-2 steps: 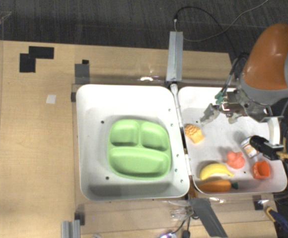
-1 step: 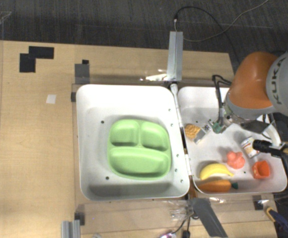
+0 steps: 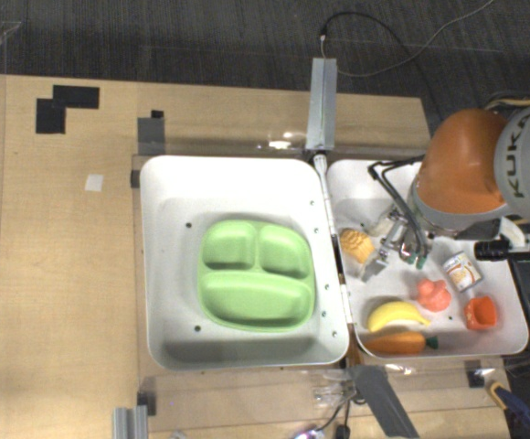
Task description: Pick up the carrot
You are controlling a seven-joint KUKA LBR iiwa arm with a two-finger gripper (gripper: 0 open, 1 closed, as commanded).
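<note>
The carrot (image 3: 398,342), orange with a dark green stub at its right end, lies along the front wall of the right bin (image 3: 514,333). A yellow banana (image 3: 397,315) rests just behind it, touching or nearly touching. My gripper (image 3: 394,248) hangs over the middle of the right bin, below the arm's orange band, well behind the carrot and apart from it. Nothing shows between its fingers.
A green three-part plate (image 3: 254,275) lies in the left bin (image 3: 169,245). The right bin also holds a tan pastry-like item (image 3: 356,244), a pink toy (image 3: 434,295), a small jar (image 3: 461,272) and an orange cup (image 3: 481,314). A metal divider post (image 3: 322,103) stands behind the bins.
</note>
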